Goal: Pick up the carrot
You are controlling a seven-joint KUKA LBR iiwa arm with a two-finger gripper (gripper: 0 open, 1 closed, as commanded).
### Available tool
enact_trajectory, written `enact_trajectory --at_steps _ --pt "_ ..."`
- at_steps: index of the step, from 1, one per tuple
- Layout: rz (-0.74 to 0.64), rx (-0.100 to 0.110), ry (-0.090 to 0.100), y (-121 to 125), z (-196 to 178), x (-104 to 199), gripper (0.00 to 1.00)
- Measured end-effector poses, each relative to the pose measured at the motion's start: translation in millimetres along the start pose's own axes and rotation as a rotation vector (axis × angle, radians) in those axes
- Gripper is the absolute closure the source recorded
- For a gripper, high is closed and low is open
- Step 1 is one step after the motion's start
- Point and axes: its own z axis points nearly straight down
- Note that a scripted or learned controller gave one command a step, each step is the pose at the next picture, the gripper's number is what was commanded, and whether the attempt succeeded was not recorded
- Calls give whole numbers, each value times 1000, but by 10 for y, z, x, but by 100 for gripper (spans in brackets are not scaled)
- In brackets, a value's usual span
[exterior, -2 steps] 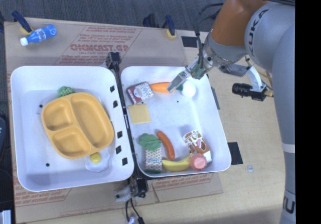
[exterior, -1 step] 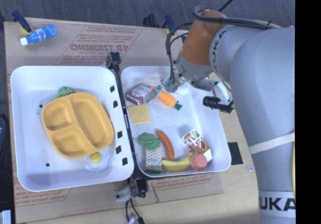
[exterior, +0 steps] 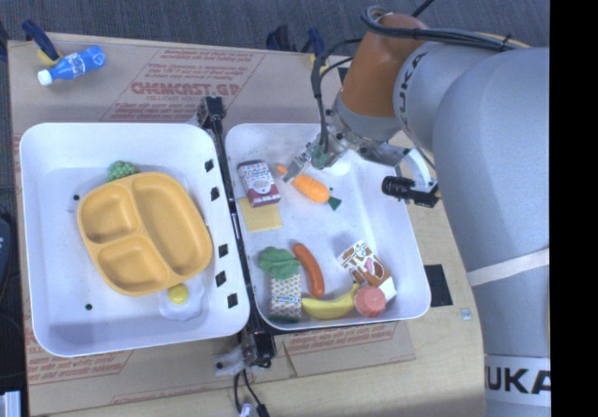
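Carrot (exterior: 312, 188) lay in the right bin (exterior: 404, 228), just beside the gripper (exterior: 313, 159).

From my station I couldn't tell how the gripper was set; it hung just above the carrot's upper end, with a small red packet (exterior: 259, 182) to its left.

- 1 fixed camera sits above the bench (exterior: 168, 79), looking down at a slant.
- Both white bins (exterior: 56, 153) fit inside; the arm (exterior: 486, 153) enters from the right.
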Motion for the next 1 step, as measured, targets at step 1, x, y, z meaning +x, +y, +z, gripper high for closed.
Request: enact_trajectory --at_steps 1 --pt "354 -7 -4 179 -1455 270 100"
